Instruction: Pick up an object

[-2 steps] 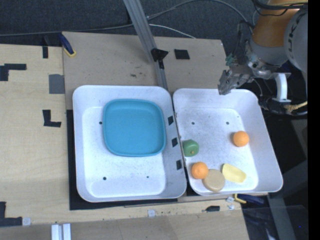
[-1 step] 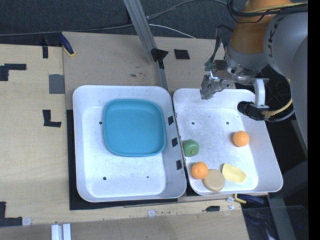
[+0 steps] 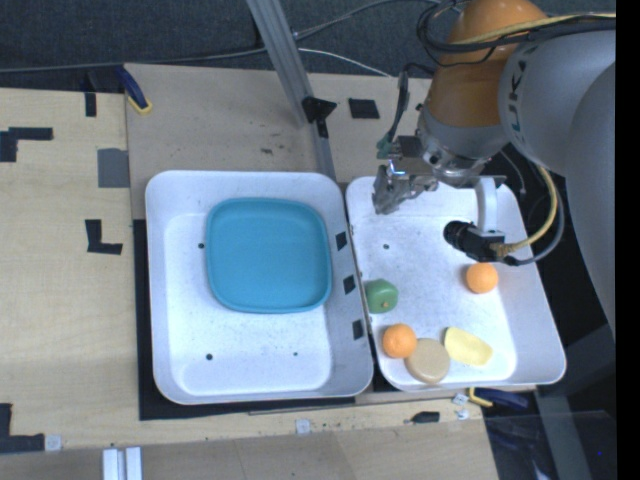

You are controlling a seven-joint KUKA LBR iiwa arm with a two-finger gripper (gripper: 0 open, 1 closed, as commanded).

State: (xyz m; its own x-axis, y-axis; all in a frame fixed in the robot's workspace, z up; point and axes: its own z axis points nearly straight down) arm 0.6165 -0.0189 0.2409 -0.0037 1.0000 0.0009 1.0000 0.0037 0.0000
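2 white bins sit side by side on the worktop point(image 3: 60, 268). Left bin point(image 3: 180, 368) holds 1 blue square plate point(image 3: 268, 254), lying flat near its middle. Right bin point(image 3: 430, 243) holds 5 small objs, all toward its near half: green round piece point(image 3: 381, 295) by the left wall, orange ball point(image 3: 399, 341) just below it, beige disc point(image 3: 429, 360) touching that ball's right side, yellow lump point(image 3: 467, 347) just beside the disc, and a 2nd orange ball point(image 3: 481, 278) apart from them near the right wall. Arm comes in from the right; gripper point(image 3: 391, 196) is over the far-left corner of the right bin, pointing down, well apart from every obj. Nothing seen in it; fingers too small & dark to say how far apart, can't tell. Grey pole point(image 3: 285, 58) slants across the far side of the worktop.
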